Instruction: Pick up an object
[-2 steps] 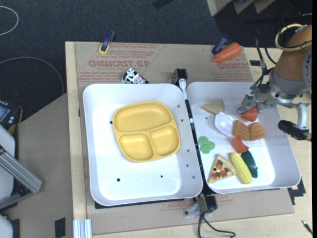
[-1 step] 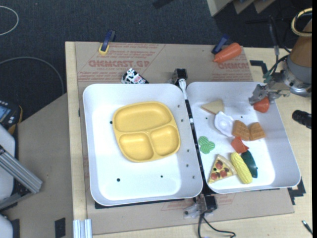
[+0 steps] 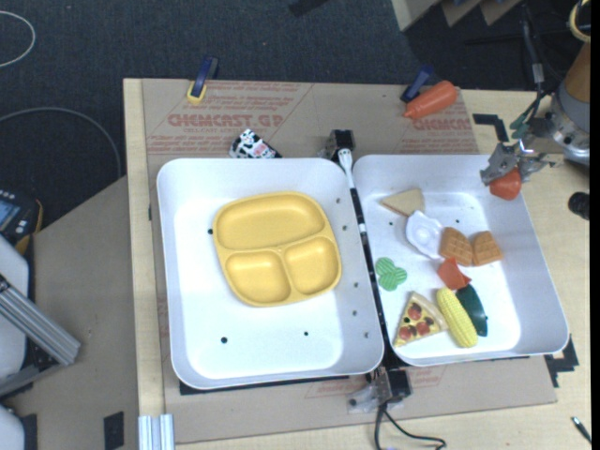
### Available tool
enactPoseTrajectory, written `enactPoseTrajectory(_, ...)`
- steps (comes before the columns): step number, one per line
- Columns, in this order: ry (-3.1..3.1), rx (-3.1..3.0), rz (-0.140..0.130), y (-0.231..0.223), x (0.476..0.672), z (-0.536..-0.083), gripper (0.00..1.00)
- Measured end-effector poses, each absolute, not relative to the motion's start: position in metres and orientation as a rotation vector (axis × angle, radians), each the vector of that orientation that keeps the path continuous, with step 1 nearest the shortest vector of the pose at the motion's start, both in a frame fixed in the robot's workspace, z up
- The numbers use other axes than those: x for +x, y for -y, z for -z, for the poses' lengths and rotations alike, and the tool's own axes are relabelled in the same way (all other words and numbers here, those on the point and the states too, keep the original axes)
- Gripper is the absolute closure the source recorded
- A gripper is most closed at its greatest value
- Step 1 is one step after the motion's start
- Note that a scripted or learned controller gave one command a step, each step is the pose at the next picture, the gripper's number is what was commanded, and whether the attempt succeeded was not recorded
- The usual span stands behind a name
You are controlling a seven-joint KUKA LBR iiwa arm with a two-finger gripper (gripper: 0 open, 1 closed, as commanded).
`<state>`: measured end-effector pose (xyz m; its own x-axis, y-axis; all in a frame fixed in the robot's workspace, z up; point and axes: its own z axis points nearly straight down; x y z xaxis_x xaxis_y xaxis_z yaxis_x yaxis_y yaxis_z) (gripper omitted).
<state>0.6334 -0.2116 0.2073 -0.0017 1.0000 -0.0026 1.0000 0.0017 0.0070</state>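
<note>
While the arm reaches in from the right, you've got the gripper (image 3: 507, 169) over the far-right corner of the right bin (image 3: 525, 251), w/ a small red object (image 3: 506, 187) sitting between its fingertips, so the jaws look clamped on it. That red piece hangs just above the bin's upper right rim.

Rest of the toy food lies lower in that bin: tan wedge (image 3: 403, 202), white piece (image 3: 424, 233), two brown waffle-like pieces (image 3: 471, 247), a red bit (image 3: 453, 274), green leaf (image 3: 391, 272) near the left wall, pizza slice (image 3: 418, 320), corn cob (image 3: 457, 316) touching a dark green veg (image 3: 473, 309).

Left bin (image 3: 187, 336) holds a yellow divided plate (image 3: 277, 247), approx centred. An orange carrot (image 3: 431, 99) lies on the bench beyond the bins.
</note>
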Motion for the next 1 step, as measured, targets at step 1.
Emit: enactPoseTrajectory(1,-2.219,2.216,-0.004,0.2117,0.6345,-0.2268,1.00)
